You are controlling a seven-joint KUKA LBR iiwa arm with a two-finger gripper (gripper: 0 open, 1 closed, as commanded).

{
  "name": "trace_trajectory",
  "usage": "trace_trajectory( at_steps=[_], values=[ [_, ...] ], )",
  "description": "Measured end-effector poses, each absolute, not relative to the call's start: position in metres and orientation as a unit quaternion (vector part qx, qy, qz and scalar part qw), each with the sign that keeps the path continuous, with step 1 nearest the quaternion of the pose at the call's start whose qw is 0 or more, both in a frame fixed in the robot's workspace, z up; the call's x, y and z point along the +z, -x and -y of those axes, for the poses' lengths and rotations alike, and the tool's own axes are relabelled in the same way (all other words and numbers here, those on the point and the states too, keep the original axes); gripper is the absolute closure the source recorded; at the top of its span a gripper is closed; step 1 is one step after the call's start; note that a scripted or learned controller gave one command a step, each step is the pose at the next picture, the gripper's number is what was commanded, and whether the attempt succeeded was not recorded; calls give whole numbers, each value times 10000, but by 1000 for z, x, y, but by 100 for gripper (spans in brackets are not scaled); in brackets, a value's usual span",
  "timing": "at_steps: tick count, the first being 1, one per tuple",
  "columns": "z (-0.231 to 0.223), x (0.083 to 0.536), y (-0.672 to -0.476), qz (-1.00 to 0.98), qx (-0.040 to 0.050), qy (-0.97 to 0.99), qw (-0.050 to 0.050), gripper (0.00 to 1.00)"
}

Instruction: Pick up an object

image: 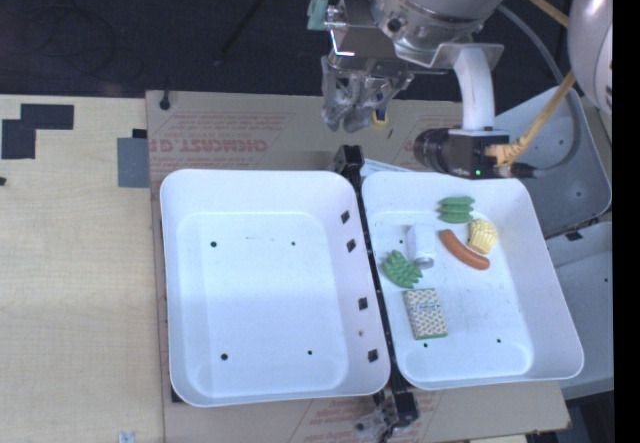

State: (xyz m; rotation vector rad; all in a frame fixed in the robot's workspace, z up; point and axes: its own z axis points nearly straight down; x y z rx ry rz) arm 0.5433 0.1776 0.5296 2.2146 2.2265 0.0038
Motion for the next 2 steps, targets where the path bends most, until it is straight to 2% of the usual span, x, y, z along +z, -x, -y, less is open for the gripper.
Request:
trace_trajectory(
  at_steps=[1, 2],
  values=[
    [-202, 537, -550, -7081, -12, -7061, -6, 100],
    [-201, 537, -549, -7080, -19, -7062, -10, 0]
  ],
)
